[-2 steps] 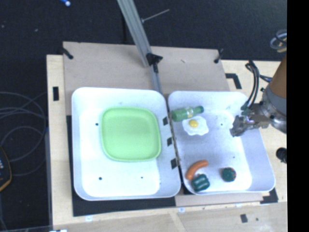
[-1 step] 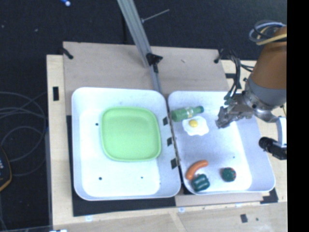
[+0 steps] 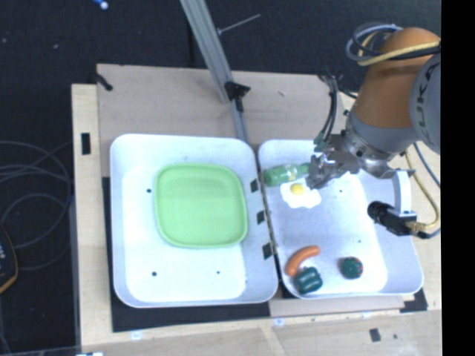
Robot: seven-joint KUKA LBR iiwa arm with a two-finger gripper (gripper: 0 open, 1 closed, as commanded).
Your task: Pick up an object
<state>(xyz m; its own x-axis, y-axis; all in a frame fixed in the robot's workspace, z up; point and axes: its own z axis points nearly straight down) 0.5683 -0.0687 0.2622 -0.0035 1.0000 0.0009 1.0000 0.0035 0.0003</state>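
In the right bin (image 3: 393,269) lie a green bottle (image 3: 280,174), a toy fried egg (image 3: 299,193), an orange sausage (image 3: 302,257), a green pepper-like piece (image 3: 308,279) and a dark green round object (image 3: 351,268). My gripper (image 3: 320,170) hangs low at the bin's upper left, just right of the bottle and above the egg. Its dark fingers point down toward the bottle's end.
The left bin (image 3: 133,265) holds a light green square plate (image 3: 200,205). A grey metal pole (image 3: 211,47) slants over the bench behind the bins. The arm's cables and a black fitting (image 3: 390,217) overhang the right bin's right side.
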